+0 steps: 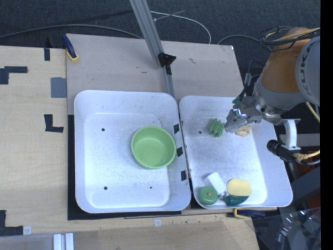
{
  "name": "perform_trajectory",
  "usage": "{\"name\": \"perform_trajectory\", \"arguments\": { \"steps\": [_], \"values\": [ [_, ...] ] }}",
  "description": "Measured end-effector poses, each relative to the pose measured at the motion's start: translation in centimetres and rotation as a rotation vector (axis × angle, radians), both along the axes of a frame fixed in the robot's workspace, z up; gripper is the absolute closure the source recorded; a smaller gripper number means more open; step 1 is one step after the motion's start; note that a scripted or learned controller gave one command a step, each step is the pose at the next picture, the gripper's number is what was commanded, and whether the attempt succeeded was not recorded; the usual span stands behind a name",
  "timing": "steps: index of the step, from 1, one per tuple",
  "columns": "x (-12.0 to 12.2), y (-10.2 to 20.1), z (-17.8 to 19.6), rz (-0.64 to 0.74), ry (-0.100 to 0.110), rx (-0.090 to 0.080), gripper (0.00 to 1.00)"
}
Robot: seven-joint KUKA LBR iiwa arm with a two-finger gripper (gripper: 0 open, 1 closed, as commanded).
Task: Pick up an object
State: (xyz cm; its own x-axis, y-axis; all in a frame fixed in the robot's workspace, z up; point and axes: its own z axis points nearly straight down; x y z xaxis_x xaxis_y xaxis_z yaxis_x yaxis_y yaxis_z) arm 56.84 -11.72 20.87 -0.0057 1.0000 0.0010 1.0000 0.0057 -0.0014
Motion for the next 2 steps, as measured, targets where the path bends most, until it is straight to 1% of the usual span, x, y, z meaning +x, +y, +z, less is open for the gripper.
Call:
{"name": "perform_trajectory", "arguments": {
  "steps": [2],
  "values": [
    [0.5,8.8,0.7,0.001,0.000,0.001,1.00]
  ]
}}
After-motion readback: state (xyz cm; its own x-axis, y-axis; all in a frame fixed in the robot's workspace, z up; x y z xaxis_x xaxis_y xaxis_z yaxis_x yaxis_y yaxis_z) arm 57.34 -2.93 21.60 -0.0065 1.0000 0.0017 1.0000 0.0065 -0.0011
